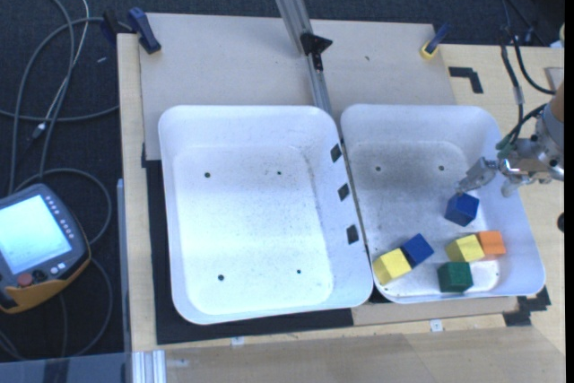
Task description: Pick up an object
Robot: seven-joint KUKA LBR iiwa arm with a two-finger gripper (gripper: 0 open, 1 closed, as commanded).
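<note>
In the right bin, small blocks cluster near its front edge: a yellow cube, a blue cube, a green cube, a yellow-green cube and an orange cube. Behind them a lone dark blue cube sits just below the gripper, whose jaw spread I cannot tell, with nothing visibly held. It looks light, rigid and smooth-faced, best pinched across two opposite flat sides.

The pincer is pale grey metal with a slim finger, on a silvery wrist block bearing a small green mark and dark cables
</note>
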